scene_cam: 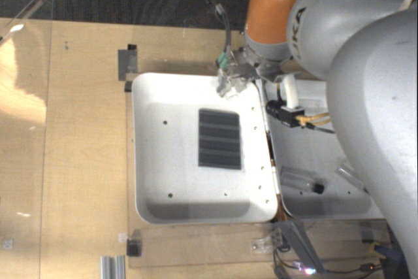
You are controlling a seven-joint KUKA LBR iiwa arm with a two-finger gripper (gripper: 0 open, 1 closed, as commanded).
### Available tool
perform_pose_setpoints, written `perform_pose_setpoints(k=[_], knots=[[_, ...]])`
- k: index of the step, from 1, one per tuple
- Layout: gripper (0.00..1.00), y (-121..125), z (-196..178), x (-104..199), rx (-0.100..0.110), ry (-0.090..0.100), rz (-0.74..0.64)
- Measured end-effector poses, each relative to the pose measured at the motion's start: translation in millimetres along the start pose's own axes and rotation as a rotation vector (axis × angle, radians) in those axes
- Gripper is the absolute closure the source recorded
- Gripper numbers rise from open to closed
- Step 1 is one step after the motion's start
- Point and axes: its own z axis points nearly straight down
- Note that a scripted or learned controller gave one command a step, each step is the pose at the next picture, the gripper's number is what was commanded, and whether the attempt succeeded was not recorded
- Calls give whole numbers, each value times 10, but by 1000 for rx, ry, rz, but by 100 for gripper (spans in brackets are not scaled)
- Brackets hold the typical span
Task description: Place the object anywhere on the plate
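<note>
Camera view shows the gripper (230,78) over the far right corner of the left bin (150,140), whose floor bears a dark ribbed plate (219,138); whether it grasps anything I cannot tell. A small clear object (302,181) lies in the right bin (326,206), so picking likely comes next. Part of "KUKA" shows on the arm (339,23).

The only lettering stands on the grey arm (339,23), just below the orange band (277,0): dark capitals running along the casing, seen at a slant and partly cut off, probably "KUKA". Nothing else can be read.
</note>
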Motion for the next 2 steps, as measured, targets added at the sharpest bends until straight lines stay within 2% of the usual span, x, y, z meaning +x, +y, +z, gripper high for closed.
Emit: perform_pose_setpoints(k=[2], knots=[[100, 351, 181, 1258, -4, 1, -756]])
